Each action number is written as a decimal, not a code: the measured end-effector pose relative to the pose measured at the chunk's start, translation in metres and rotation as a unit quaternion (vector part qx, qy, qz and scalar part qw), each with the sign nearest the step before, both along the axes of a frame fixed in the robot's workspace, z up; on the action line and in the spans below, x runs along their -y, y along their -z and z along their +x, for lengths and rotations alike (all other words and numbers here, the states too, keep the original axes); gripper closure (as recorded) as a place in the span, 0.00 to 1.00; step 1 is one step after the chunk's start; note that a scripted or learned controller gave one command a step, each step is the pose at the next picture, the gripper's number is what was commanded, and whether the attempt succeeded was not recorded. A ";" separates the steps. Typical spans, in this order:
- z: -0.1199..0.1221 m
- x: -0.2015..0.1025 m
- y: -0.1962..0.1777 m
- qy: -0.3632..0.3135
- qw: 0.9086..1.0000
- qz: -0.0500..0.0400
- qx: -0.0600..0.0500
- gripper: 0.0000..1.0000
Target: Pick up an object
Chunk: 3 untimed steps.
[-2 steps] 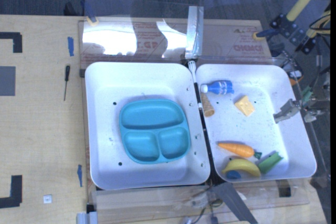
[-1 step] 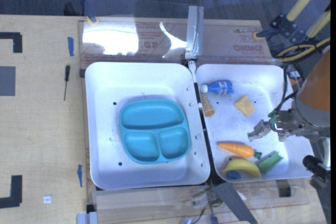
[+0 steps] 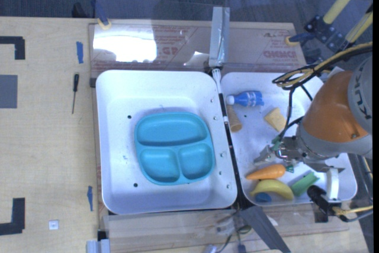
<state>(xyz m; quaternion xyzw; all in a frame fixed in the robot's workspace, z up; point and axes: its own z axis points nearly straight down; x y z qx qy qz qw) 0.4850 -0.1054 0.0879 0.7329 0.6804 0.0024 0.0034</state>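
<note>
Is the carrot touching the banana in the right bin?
Cannot tell. In the camera view the carrot lies just above the banana with their edges meeting or nearly so; no plain gap or contact shows at this angle.

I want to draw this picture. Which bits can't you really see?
- Gripper, camera view: its tip is small and blurred, so open or shut is unclear.
- Green object: part of it lies under the arm.
- Small blue thing: mostly tucked beneath the banana.
- Right bin: the orange-banded arm covers its right side.
- Bottle: label too small to read.
</note>
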 end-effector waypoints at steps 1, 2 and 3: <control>0.032 0.020 0.001 0.006 1.000 0.001 -0.001 0.00; 0.094 0.039 0.000 -0.090 0.996 0.000 -0.002 0.00; 0.104 0.038 0.001 -0.010 1.000 0.000 -0.002 0.00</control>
